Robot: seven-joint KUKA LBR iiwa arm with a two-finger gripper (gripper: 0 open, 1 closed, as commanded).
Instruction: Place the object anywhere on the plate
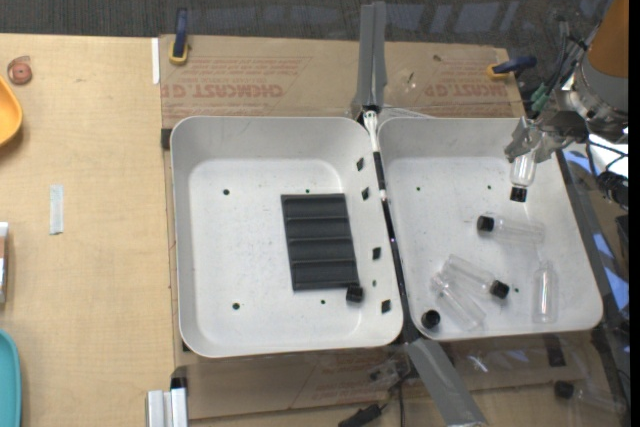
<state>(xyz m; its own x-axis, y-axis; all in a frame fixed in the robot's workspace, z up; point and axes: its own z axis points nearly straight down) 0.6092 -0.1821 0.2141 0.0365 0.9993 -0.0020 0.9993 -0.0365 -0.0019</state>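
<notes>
A black ribbed plate (320, 241) lies flat in the middle of the left bin (200, 165). My gripper (523, 155) hangs over the upper right part of the right bin (580, 315). A clear vial (521, 177) hangs from its fingers, tilted slightly, with its black cap at the bottom. The vial is well to the right of the plate, across the divider between the bins. A small black piece (354, 294) sits by the plate's lower right corner.
Several clear vials with black caps lie in the right bin's lower half, among them one (505, 229) just below the gripper and another (470, 277) nearer the front. Orange clamps (180, 49) hold the cardboard behind the bins. A wooden table (90, 215) lies to the left.
</notes>
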